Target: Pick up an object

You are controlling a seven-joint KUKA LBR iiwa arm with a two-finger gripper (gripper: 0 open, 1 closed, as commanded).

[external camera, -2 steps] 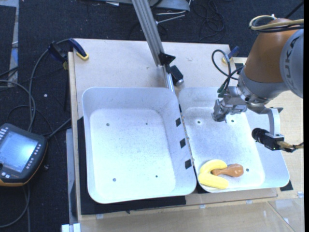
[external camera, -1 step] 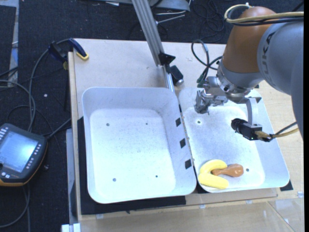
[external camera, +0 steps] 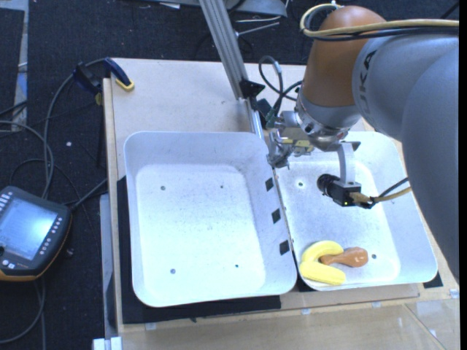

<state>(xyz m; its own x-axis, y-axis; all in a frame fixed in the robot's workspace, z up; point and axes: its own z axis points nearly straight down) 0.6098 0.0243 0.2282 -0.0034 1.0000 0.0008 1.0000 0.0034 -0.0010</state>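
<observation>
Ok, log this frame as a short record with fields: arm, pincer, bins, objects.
arm: grey with an orange band, reaching in from the right over the right bin
pincer: low over the right bin's far left corner, near the divide between bins; nothing seen held
left bin: white, shallow
objects: yellow banana and brown piece, touching, at the right bin's near edge
distance: objects lie well apart from the pincer

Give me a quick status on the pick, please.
Gripper at right bin's upper-left corner, nothing seen held. Yellow object and brown object touching at near edge, apart from gripper. Path unobstructed.
</observation>
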